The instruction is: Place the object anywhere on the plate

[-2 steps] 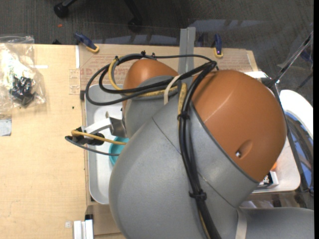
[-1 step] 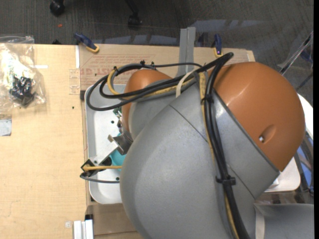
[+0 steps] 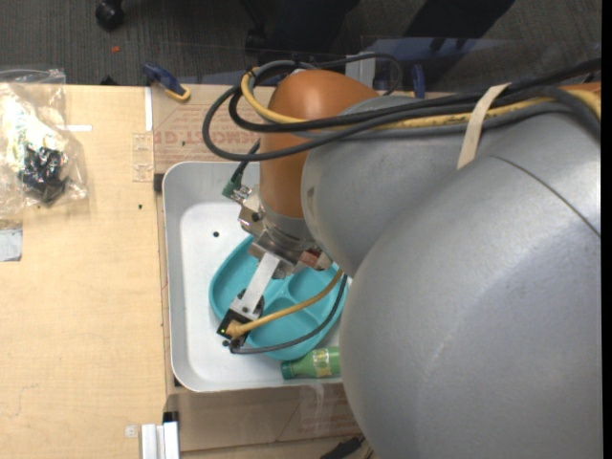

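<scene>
Grey arm (image 3: 478, 256): the right half of the camera view is covered by it, so the far side of the bin and part of the plate are hidden.
Pale wooden bench top (image 3: 76, 304): broad bare room is offered to the left, well apart from the work.
Shallow white plastic bin (image 3: 191, 256): its left wall and lower rim are seen; a strip of bare floor is left between that wall and the plate.
Round turquoise plate (image 3: 229, 285): it lies flat in the bin, with its lower rim close to the bin's lower wall.
Gripper (image 3: 277, 251): it is held low over the plate's upper part; whether it is spread or closed cannot be told, and nothing can be seen in its grasp.
Green cylindrical object (image 3: 314, 363): judged to be the task's thing, it lies on its side in the bin, just outside the plate's lower rim, partly hidden by the arm.
Step in hand: the object is judged not yet on the plate; a pick should be approached from the bare left, and the plate's raised rim cleared before any release.
Clear plastic bag of small dark parts (image 3: 38, 151): it is set well away, at the bench's upper left.
</scene>
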`<state>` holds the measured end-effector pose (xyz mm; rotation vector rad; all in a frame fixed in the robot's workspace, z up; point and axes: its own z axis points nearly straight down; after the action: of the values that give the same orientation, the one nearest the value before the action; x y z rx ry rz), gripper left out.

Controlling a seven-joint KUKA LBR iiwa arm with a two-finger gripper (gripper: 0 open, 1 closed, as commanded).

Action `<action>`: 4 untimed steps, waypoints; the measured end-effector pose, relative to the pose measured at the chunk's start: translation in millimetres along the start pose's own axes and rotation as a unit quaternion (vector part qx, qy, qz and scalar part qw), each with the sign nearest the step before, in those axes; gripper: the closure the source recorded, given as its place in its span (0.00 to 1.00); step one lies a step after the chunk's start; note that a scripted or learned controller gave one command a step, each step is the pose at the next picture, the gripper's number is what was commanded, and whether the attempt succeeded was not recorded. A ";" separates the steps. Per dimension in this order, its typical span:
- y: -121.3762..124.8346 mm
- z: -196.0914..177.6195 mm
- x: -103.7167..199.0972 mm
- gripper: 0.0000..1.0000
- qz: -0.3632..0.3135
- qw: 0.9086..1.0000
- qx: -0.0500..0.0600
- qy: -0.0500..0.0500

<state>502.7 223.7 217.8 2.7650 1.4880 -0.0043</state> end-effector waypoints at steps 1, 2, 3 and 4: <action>-2.9 116.2 3.3 1.00 0.081 0.997 0.001 0.000; 95.8 92.8 -27.1 1.00 0.015 1.000 0.001 -0.001; 14.0 124.2 -3.7 1.00 -0.025 1.000 0.000 0.005; 76.2 -16.2 -33.4 1.00 0.122 0.993 0.000 0.000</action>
<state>548.0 153.9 234.1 2.9256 1.1398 -0.0028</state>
